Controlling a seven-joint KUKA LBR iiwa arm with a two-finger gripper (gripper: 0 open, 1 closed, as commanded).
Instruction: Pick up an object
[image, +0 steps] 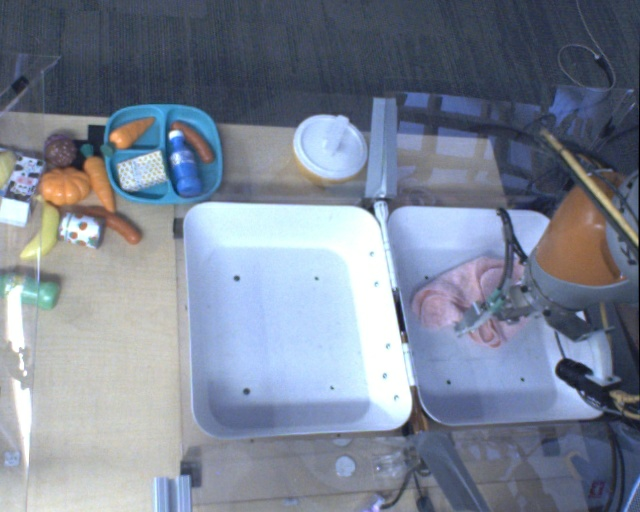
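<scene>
A crumpled pink cloth (452, 295) lies in the right bin (480, 390), towards its middle. The gripper (480, 313) is low over the cloth's right side, its metal fingers pointing left and touching or nearly touching the fabric. The grey wrist with the orange band (580, 245) reaches in from the right and hides the bin's right edge. Nothing is lifted; the cloth rests on the bin floor.
The left bin (290, 320) sits beside the right one, split by a raised divider (395, 300). On the bench at the back left stand a blue tray of toy food (165, 155), loose toy vegetables (75, 200) and a white-lidded cup (330, 148).
</scene>
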